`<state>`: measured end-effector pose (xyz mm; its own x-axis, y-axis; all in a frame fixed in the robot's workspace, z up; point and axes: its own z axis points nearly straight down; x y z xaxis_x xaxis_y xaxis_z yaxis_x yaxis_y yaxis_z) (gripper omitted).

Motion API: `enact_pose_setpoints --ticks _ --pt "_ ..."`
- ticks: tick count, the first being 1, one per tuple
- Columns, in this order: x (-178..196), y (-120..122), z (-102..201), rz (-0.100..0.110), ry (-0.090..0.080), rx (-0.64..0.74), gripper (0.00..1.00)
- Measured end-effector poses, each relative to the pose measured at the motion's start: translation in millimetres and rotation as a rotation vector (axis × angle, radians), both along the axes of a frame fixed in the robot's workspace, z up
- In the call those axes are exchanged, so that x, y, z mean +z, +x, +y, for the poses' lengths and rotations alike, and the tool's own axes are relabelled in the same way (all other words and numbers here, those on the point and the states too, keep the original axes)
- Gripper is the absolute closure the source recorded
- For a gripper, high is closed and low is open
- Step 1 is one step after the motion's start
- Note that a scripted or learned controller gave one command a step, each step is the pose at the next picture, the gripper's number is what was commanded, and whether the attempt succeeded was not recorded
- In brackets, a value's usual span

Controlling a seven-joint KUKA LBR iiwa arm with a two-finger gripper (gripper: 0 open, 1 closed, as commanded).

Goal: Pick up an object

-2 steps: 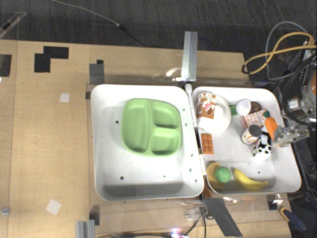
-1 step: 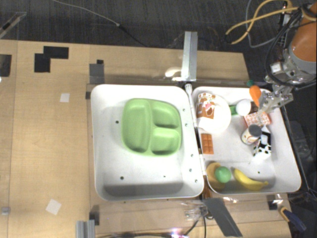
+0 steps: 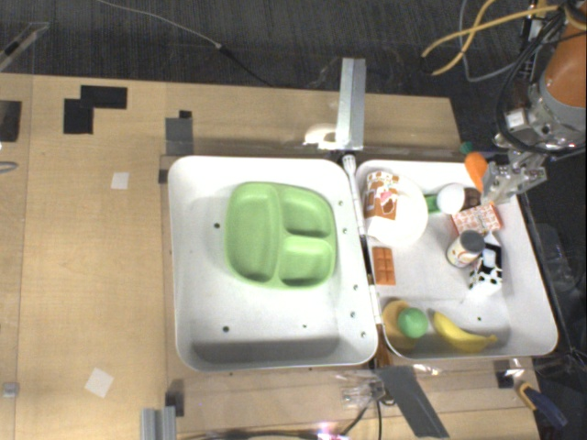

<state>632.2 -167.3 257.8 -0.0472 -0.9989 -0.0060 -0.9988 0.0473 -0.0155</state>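
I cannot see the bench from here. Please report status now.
Gripper over far right corner of right bin, nothing seen held. Carrot and red-white box close beside it. Green tray alone in left bin.

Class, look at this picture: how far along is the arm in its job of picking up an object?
Done: nothing is lifted. The banana, the white plate and the other toys lie in the right bin. In hand: the hand sits above that bin's far right corner, near an orange toy. Left: going down, gripping and lifting.

bench: wooden | left white bin and right white bin side by side, touching
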Motion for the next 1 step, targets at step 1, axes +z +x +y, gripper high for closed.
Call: enact_pose_setpoints --ticks 1 --pt "-7.2 -50.2 3.7 0.01 -0.004 0.071 1.0"
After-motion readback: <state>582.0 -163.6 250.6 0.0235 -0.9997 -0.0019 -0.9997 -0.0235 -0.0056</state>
